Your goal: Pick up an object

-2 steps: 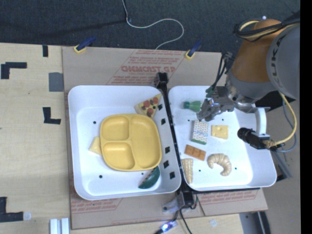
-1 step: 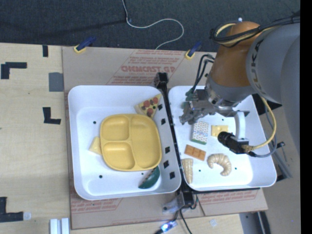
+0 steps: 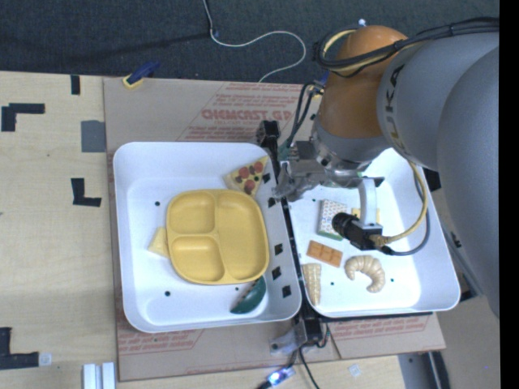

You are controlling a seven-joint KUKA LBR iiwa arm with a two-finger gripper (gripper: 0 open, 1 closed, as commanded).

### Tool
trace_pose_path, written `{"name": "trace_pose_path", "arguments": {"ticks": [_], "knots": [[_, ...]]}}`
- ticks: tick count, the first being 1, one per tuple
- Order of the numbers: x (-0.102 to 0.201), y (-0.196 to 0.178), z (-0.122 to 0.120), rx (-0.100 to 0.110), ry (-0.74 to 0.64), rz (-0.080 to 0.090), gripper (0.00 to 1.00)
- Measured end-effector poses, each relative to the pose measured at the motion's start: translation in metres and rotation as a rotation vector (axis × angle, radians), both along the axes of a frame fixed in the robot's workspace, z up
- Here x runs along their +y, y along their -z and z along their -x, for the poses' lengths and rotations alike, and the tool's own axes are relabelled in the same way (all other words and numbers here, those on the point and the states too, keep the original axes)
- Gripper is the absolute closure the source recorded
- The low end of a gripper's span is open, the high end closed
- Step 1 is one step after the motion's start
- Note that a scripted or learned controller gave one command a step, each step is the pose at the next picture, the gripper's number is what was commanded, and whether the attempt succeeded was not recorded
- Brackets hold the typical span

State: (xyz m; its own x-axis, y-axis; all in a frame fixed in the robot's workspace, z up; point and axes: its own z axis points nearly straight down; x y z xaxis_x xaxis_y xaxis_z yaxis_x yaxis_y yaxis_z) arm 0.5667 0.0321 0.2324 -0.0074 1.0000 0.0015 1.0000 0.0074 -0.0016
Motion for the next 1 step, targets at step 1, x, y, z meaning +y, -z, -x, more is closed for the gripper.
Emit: {"name": "trace_pose_path", "arguments": {"ticks": [1], "knots": [[0.0063,-0.0009,-0.0036,0.000,0.005,0.001,1.00]]}}
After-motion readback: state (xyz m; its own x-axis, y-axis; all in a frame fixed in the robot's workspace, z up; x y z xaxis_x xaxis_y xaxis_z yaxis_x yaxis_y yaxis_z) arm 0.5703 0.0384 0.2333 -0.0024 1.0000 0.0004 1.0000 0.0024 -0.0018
